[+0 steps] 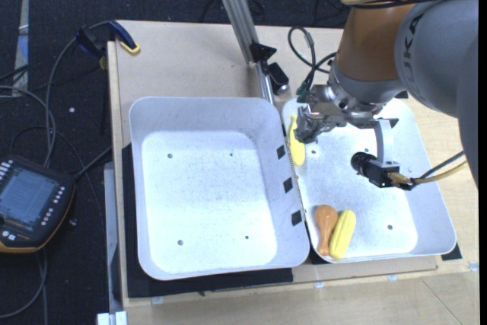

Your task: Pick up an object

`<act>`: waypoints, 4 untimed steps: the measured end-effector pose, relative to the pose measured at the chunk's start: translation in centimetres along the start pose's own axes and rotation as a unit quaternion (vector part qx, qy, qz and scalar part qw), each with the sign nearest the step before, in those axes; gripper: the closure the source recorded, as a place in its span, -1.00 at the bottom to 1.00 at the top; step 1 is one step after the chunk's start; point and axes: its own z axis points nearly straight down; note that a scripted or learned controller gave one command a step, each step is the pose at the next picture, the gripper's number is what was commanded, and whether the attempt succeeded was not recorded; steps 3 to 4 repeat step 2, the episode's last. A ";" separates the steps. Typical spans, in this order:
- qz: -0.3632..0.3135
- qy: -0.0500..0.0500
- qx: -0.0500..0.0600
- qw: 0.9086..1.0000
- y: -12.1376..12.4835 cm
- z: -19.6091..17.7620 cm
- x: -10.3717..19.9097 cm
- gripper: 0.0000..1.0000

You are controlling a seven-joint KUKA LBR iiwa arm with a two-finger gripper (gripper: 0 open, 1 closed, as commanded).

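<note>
The two-finger claw (307, 127) hangs low in the shallow white right bin (426, 186); a small yellow plastic object (297, 151) sits just below its tips. I cannot tell whether it is gripped. Nothing looks lifted yet. An orange pear-shaped toy (326, 224) touching a yellow corn-like piece (342, 232) lies well below.

A pale wooden surface (190, 57) stands on a dark floor (53, 4) strewn with black cables (34, 99). A handheld control pendant (30, 202) with a lit screen lies on that floor, left of the surface. A slanting aluminium rail (236, 4) rises behind it, and a blue and yellow clamp (122, 38) grips its back left corner.
</note>
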 end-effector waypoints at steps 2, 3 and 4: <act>0.000 0.000 0.001 1.000 -1.3 0.5 9.6 1.00; 0.000 0.000 0.001 1.000 -1.3 0.5 9.6 1.00; 0.000 0.000 0.001 1.000 -1.3 0.5 9.6 1.00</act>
